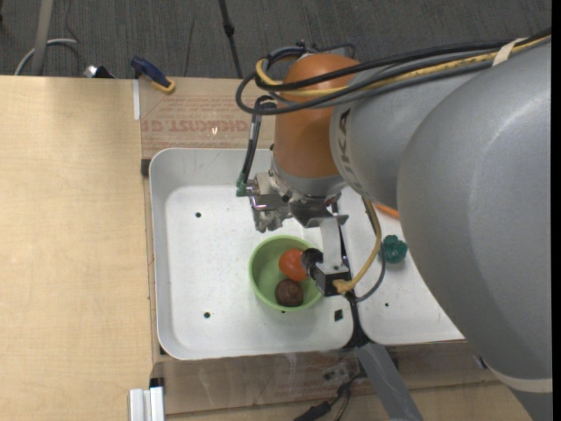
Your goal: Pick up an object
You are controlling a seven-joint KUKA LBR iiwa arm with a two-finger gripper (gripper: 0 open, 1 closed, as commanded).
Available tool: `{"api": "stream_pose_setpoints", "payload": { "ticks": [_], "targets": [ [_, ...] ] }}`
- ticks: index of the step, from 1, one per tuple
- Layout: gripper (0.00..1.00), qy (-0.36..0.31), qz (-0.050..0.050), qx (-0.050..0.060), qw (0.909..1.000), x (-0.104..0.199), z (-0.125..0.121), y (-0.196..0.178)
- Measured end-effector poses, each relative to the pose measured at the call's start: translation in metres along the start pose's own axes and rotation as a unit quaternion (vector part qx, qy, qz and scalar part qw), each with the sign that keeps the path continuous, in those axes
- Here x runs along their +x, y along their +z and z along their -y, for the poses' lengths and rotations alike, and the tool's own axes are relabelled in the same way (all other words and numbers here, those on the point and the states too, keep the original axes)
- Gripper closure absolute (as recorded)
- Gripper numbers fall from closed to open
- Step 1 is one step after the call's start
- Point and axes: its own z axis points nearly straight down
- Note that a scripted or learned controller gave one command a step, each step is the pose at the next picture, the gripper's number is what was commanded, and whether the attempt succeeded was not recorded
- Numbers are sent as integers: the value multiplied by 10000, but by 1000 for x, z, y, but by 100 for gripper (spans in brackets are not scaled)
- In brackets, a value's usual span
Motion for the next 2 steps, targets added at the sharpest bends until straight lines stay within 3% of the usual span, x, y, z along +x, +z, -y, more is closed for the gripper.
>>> {"api": "stream_pose_setpoints", "payload": {
  "ticks": [1, 2],
  "targets": [
    [100, 370, 1, 16, 9993, 55, -52, 83],
    [100, -814, -4, -10, 9967, 48, 23, -60]
  ]
}}
